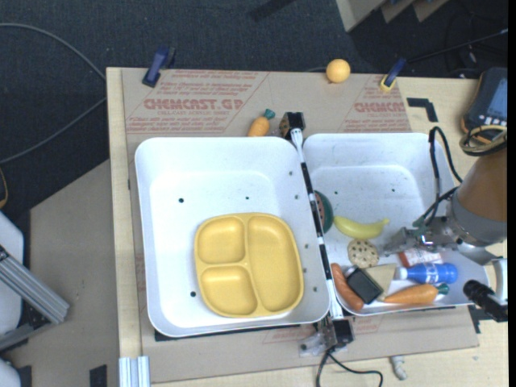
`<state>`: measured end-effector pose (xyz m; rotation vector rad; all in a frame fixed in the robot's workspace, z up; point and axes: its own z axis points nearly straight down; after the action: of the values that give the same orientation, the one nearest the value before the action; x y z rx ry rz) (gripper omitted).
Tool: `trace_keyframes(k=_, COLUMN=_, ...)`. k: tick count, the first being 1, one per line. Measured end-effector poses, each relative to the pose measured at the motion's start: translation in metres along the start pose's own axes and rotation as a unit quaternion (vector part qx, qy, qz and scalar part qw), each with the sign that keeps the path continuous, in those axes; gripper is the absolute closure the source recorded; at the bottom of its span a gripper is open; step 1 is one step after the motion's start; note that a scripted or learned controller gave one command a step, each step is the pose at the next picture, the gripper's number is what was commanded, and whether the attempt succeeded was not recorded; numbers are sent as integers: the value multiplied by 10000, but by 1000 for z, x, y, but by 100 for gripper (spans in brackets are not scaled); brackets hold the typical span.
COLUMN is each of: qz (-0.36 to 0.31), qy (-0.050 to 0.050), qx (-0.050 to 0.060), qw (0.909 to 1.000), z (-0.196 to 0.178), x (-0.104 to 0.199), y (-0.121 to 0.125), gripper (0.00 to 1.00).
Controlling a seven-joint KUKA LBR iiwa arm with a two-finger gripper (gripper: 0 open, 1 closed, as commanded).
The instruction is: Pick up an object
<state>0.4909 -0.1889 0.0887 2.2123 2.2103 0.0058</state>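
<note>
The right bin [379, 164] holds a yellow banana [360, 227], a speckled cookie [364, 253], a black block [364, 285], an orange carrot [413, 296], a reddish sausage [340, 285], and a blue bottle [427, 274] with a white and red item [419, 257] beside it. A dark green round thing [323, 212] lies against the divider. My gripper [407, 239] reaches in from the right, low over the bin, just right of the banana and cookie and above the bottle. Nothing visibly sits in its grasp.
A yellow three-part plate [248, 263] lies in the left bin [201, 168]. Behind the bins on the bench are an orange ball [339, 71], a small orange toy [260, 126] and two blue clamps [157, 67] [393, 74]. Cables run along the right side.
</note>
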Motion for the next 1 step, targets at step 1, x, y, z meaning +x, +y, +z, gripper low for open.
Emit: trace_keyframes(k=1, qz=-7, qy=10, qx=-26, qw=10000, z=-11, x=2, y=2, gripper=100)
